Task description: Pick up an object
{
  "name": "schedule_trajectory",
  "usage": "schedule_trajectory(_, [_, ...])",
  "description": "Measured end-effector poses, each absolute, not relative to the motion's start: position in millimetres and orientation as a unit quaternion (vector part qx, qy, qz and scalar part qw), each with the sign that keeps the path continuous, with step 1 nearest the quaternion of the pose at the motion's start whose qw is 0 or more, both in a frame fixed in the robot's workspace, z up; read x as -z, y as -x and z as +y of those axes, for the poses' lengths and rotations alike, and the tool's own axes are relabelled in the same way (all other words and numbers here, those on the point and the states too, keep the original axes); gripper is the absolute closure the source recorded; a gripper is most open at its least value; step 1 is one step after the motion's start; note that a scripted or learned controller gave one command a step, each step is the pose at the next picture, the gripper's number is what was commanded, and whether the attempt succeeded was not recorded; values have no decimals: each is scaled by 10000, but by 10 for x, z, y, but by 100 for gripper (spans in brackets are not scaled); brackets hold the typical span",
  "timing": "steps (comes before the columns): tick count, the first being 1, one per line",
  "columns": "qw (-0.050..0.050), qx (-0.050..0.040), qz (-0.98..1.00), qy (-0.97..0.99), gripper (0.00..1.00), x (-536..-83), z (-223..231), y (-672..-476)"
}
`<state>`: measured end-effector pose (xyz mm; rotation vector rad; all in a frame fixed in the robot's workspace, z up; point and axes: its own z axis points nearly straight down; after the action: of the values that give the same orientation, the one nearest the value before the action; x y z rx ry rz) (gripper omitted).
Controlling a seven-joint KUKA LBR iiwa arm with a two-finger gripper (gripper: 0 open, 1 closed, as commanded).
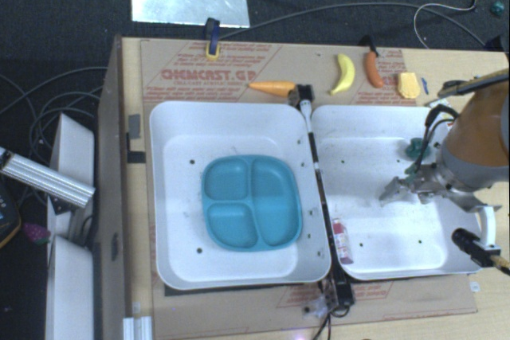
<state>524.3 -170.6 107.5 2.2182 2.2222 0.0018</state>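
In the right bin (374, 255), a small green object (415, 147) lies near the back, partly behind the arm's cables. My gripper (396, 189) is low over the bin floor, just in front of and slightly left of that green object. Nothing shows in its grasp. A small red and white tube (341, 240) lies at the bin's left wall, well away from the gripper. The grey and orange arm (478, 139) covers the bin's right side.
The left bin (171, 171) holds a blue divided plate (252, 200). Behind the bins, on the cardboard, lie a carrot (271, 88), a banana (344, 74), a red-orange sausage-like piece (373, 69) and a yellow chunk (409, 85).
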Motion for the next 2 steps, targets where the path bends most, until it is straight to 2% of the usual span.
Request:
schedule_trajectory(1, [19, -6, 7087, -7055, 0, -1130, -2068, -5804])
schedule_trajectory(2, [13, -7, 7089, -7054, 0, -872, -2060, -6554])
